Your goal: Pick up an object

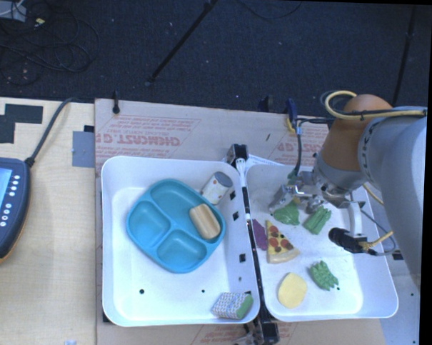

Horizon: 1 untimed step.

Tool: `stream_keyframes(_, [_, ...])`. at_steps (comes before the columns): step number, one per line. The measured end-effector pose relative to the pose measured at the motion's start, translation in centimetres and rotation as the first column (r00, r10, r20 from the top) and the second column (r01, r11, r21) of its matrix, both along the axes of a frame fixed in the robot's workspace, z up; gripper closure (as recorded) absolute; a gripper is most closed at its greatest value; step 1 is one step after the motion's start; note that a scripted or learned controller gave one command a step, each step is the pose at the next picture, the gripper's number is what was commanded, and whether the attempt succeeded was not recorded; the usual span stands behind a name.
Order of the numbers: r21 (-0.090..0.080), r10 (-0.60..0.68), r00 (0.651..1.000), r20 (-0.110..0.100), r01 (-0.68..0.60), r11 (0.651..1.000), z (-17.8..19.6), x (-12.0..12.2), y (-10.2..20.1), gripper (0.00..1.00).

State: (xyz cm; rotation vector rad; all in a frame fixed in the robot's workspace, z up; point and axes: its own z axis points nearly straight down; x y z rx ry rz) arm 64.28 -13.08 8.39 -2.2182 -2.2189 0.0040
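- The arm (385, 150) reaches in from the right over the right bin (382, 300).
- A blue divided plate (160, 234) in the left bin (115, 271) carries a tan bread roll (205, 221).
- The fingers (295, 202) hang just above two green pieces (303, 216) at the right bin's far side; apart or together, I cannot tell.
- A pizza slice (278, 244), a yellow piece (292, 290) and a green piece (324, 274) lie nearer.

Glossy white plastic bins (122, 200) sit on matt printed cardboard (167, 134); the blue tray (153, 226) looks like smooth plastic.

Teach pendant (0, 209) left of bins; cables (36, 32) behind.
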Motion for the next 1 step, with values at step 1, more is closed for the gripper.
stream_keyframes(1, [-0.002,0.000,1.000,0.005,0.000,1.000,1.46,0.14,-0.13,1.00])
